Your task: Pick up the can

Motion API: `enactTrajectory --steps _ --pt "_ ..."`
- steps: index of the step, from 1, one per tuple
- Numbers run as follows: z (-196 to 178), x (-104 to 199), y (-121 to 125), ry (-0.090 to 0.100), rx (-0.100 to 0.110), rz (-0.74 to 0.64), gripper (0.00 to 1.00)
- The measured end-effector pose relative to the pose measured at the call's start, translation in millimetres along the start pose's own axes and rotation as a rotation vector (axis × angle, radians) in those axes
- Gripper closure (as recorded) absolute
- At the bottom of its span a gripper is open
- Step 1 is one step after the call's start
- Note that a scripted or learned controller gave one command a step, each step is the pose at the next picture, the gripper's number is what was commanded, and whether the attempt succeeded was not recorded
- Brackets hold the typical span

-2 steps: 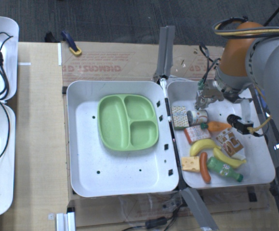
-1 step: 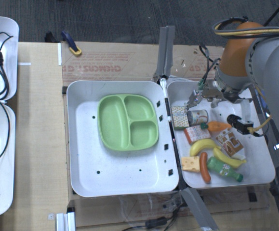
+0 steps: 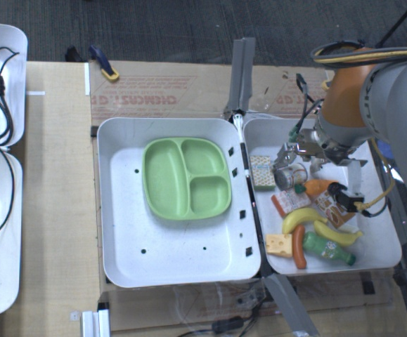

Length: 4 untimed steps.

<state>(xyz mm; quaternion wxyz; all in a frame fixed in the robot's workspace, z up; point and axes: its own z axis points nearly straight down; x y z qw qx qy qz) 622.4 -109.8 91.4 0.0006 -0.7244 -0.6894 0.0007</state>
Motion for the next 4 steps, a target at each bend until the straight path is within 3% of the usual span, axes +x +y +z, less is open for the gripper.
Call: enactTrajectory --steps 1,2,3,4 --pt "-9.1 -1.3 0.2 0.000 0.000 0.003 1.00" --pt "-0.4 -95.0 -9.4 -0.002 -0.002 0.020 1.00" --pt "0.1 -71.4 -32.3 0.001 0.001 0.255 1.00" --pt "0.1 -71.5 -32.3 0.001 0.001 0.255 0.00"
